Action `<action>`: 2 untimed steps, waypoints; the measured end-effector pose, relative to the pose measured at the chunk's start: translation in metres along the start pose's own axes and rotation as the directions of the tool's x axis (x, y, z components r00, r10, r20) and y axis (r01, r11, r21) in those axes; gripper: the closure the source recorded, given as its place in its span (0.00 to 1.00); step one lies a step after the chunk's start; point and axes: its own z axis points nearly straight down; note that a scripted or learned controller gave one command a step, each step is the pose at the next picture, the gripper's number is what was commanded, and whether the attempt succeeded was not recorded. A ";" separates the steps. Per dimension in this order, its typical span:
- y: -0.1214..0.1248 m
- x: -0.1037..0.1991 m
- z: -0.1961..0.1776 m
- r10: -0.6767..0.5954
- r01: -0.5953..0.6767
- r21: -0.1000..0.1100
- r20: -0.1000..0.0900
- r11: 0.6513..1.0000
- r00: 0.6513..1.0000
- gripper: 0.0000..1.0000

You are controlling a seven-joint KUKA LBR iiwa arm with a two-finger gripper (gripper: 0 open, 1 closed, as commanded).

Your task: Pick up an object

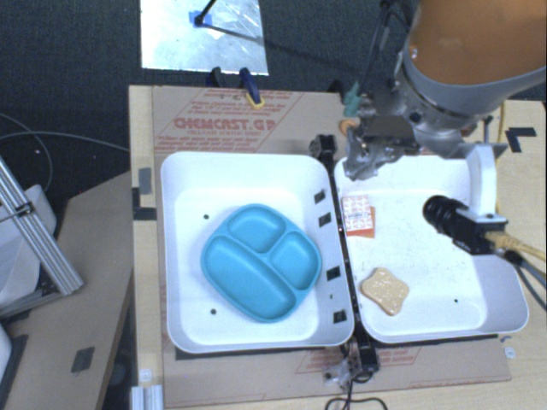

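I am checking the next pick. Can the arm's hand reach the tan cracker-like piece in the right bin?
Probably yes. The tan piece lies flat on the right bin's floor with bare floor around it, and the hand hangs over the same bin's far end.

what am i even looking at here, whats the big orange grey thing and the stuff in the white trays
You are looking down, at a slant, from one fixed camera above a workbench. The big grey and orange shape at the top right is a robot arm reaching in from the right. Its grasping end, the tool, hangs over the back left corner of the right bin; I cannot tell from here whether it is open or shut, and nothing shows in its grip.

Two shallow white bins sit side by side. The left bin holds a blue divided plate. The right one holds a small red and white card near its left wall and a tan toast-like piece closer to the front. The job is to pick something up.
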 end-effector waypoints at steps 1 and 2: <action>0.000 -0.007 0.024 0.008 -0.008 0.006 0.003 1.000 1.000 1.00; -0.002 0.038 0.120 0.000 0.000 0.015 0.004 1.000 1.000 1.00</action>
